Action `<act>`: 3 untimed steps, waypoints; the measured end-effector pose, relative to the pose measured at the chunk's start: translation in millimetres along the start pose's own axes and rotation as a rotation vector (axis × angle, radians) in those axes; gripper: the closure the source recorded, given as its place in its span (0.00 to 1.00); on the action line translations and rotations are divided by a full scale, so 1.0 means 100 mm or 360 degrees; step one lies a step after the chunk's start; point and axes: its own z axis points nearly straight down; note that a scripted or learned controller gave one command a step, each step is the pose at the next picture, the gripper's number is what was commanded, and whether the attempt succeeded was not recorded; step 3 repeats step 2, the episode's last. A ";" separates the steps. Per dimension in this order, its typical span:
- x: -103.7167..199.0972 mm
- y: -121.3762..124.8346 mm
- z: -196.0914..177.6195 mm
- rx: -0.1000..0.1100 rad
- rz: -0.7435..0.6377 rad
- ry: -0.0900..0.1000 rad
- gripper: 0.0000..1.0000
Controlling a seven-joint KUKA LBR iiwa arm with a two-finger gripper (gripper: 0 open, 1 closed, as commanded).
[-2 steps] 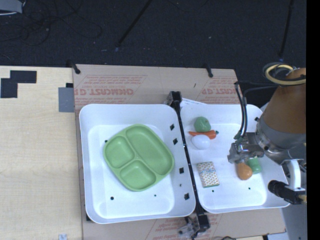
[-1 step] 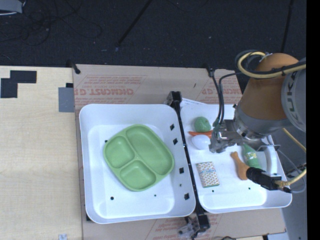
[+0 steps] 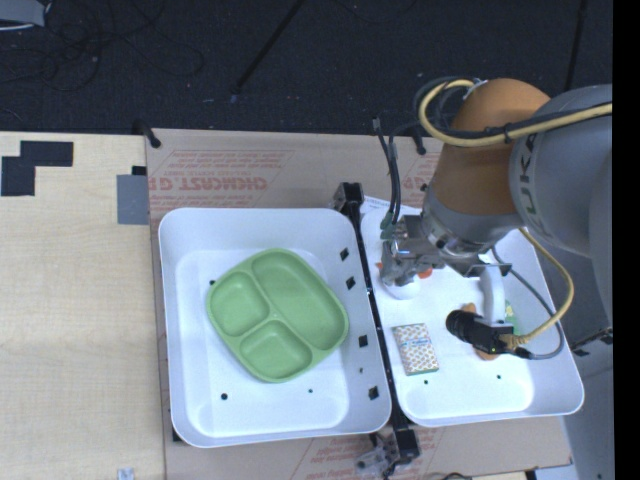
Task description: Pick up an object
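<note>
cardboard sheet (image 3: 250,168), top edge: red print, upside down and mirrored from this angle, reads roughly "CHEMCRAFT"; smaller lines under it too small to read
cardboard sheet, bottom edge: more red print below the left bin (image 3: 190,368), partly hidden, not legible
arm (image 3: 560,178), grey housing: dark letters near the right, look like "UK", part of a cut-off word
small packet (image 3: 414,348) in right bin (image 3: 540,388): patterned face, any print too small to read
green plate (image 3: 277,313): no text visible
</note>
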 end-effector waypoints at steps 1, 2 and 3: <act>0.36 0.24 0.00 0.0001 0.0002 0.0001 1.00; 0.83 0.52 0.12 0.0002 0.0001 0.0001 1.00; 0.83 0.52 0.12 0.0002 0.0001 0.0001 1.00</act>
